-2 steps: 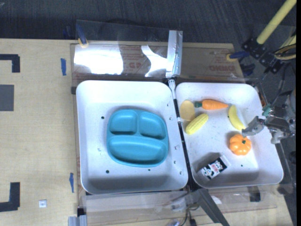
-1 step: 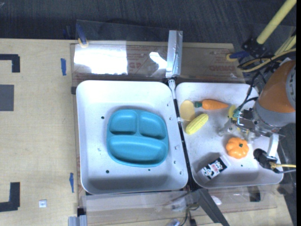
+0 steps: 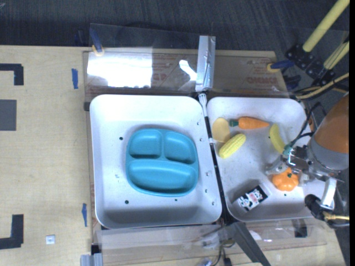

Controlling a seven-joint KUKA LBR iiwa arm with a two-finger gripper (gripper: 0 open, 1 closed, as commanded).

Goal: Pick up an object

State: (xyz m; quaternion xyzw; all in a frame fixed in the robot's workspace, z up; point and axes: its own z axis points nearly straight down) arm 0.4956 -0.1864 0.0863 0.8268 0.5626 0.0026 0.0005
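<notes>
Two shallow white bins sit side by side on the bench. The left white bin (image 3: 105,148) holds one blue three-compartment plastic tray (image 3: 162,160), lying flat near the bin's middle. The right white bin (image 3: 244,112) holds six small things: one orange toy carrot with a green top (image 3: 250,123), one pale yellow rounded piece (image 3: 221,128) just left of the carrot's green end, one yellow toy corn cob (image 3: 232,145) lying tilted below that piece, one yellow banana-shaped toy (image 3: 277,137) toward the right wall, one orange pumpkin-like toy with a green stem (image 3: 285,180), and one small black-and-white block (image 3: 251,198) near the bin's front edge.

The grey arm with its orange band (image 3: 335,137) reaches in from the right, wrist low over the right bin's right side. The two-finger gripper (image 3: 289,162) is down at the orange toy, right at its top; contact can't be confirmed. Finger spacing is not readable from here: cannot tell. The other toys lie left of the gripper, the banana just above it.
</notes>
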